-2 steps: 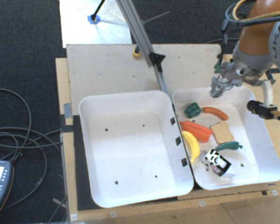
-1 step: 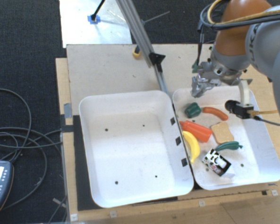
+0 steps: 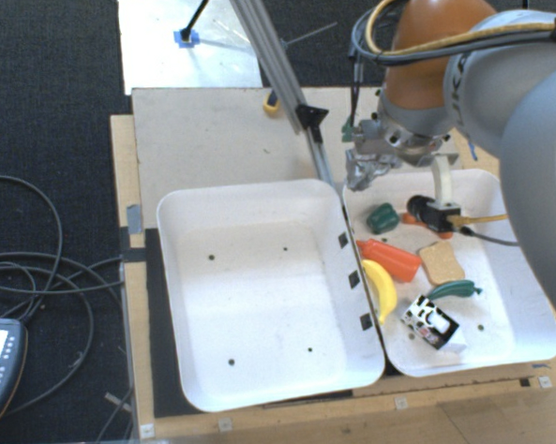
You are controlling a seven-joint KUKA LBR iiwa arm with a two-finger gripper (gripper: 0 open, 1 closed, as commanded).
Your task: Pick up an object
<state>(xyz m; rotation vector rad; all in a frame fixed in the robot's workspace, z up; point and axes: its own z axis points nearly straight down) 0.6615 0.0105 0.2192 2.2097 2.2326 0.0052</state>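
We saw the gripper (image 3: 367, 171) hanging over the far left corner of the right bin (image 3: 511, 343), and we could not tell how its jaws stood. Nearest below it lay the green block (image 3: 383, 218), apart from the gripper and resting on the bin floor. We judged it light, rigid and compact, unlikely to deform, best pinched across its shorter sides. The banana (image 3: 381, 287) and orange carrot (image 3: 391, 258) beside the wall looked smoother and likelier to slip
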